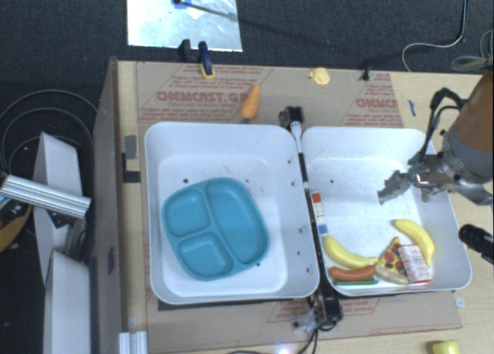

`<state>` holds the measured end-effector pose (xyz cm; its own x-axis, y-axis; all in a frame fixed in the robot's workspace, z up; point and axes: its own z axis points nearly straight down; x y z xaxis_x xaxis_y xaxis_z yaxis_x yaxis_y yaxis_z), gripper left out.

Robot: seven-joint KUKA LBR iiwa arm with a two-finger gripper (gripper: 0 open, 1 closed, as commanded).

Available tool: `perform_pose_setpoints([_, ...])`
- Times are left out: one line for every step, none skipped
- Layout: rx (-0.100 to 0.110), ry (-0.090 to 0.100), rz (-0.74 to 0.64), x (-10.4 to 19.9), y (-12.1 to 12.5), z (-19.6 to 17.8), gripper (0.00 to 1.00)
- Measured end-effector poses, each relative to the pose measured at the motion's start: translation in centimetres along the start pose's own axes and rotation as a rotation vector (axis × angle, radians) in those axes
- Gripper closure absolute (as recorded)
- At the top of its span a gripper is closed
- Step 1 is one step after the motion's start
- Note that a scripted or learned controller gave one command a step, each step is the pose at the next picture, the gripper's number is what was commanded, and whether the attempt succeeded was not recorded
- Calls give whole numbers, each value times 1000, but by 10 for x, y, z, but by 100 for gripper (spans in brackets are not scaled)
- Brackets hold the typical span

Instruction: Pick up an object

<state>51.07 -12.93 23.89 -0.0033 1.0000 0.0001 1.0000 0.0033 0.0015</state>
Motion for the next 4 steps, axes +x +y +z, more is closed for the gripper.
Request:
perform_pose_setpoints([2,-2,4,-36,16,36,0])
perform_pose_setpoints([4,-1,6,-62,-15,69,0])
perform_pose_setpoints([3,0,4,-76,-26,109,0])
perform_pose_setpoints([1,0,3,-74,-25,156,0])
